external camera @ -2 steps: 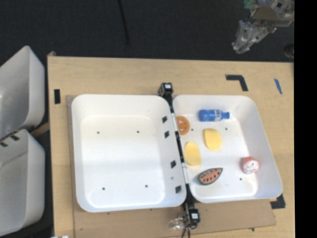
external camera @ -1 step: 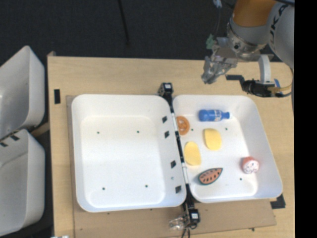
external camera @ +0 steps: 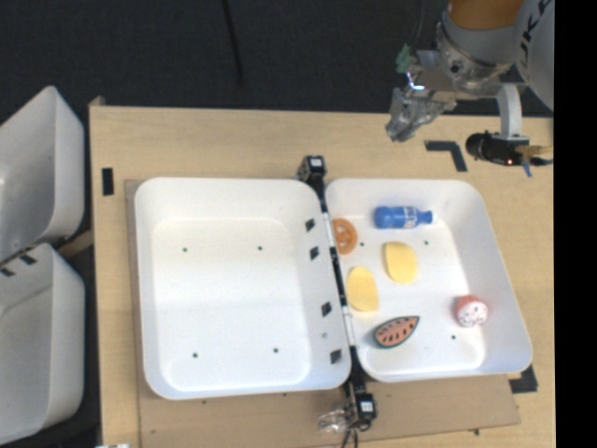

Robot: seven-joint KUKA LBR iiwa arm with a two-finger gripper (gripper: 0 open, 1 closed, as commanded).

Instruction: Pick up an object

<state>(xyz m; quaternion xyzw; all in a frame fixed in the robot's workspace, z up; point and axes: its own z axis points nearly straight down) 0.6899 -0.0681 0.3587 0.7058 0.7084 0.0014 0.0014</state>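
My gripper (external camera: pixel 407 119) hangs high above the bench, beyond the far edge of the right bin (external camera: pixel 494 278), with nothing seen between its fingers. In that bin lie a blue bottle (external camera: pixel 401 217) on its side, an orange pretzel-like piece (external camera: pixel 344 236) by the divider, two yellow pieces (external camera: pixel 401 261) (external camera: pixel 363 289), a watermelon slice (external camera: pixel 396 331) and a small red-and-white ball (external camera: pixel 471 312).
The left bin (external camera: pixel 224 287) sits beside the right one, sharing a black-clipped divider (external camera: pixel 330 278). White containers (external camera: pixel 37 250) stand off the bench's left edge. Black tape marks (external camera: pixel 450 151) lie on the wood behind the right bin.
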